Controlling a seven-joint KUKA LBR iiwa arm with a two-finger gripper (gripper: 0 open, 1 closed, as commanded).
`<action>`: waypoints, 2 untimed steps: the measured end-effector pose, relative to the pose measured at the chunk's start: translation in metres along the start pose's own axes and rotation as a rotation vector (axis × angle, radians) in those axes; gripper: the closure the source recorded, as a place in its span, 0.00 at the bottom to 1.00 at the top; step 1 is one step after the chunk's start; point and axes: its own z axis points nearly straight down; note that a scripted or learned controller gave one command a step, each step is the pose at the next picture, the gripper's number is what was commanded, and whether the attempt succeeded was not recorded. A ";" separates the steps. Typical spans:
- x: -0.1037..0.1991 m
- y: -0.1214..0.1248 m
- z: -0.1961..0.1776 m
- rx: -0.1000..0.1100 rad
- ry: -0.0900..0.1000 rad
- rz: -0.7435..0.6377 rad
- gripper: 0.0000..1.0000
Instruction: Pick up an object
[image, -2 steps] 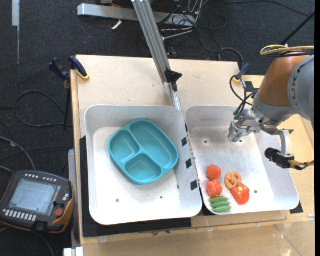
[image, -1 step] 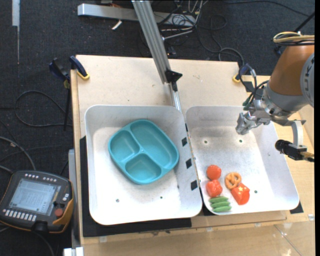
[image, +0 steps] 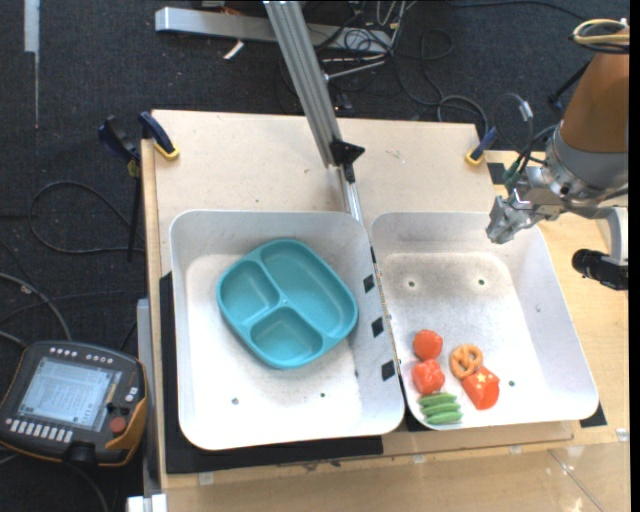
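In the right bin (image: 540, 300), near its front edge, lies a small cluster of toy food: a red tomato (image: 427, 344), a red strawberry-like piece (image: 428, 377), a brown pretzel (image: 465, 359), a red pepper piece (image: 481, 388) and a green pea pod (image: 440, 407). My gripper (image: 503, 222) hangs over the far right corner of that bin, well away from the food. Nothing shows between its tips.
The left bin (image: 200, 390) holds a teal divided plate (image: 287, 302). A slanted metal pole (image: 312, 85) rises behind the bins. Yellow clamps (image: 160, 140) sit at the bench's back corners. A teach pendant (image: 70, 400) lies on the floor at the left.
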 end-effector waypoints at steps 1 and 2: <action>0.000 0.001 -0.009 0.005 0.001 0.001 1.00; 0.054 0.008 -0.016 0.005 0.004 -0.005 1.00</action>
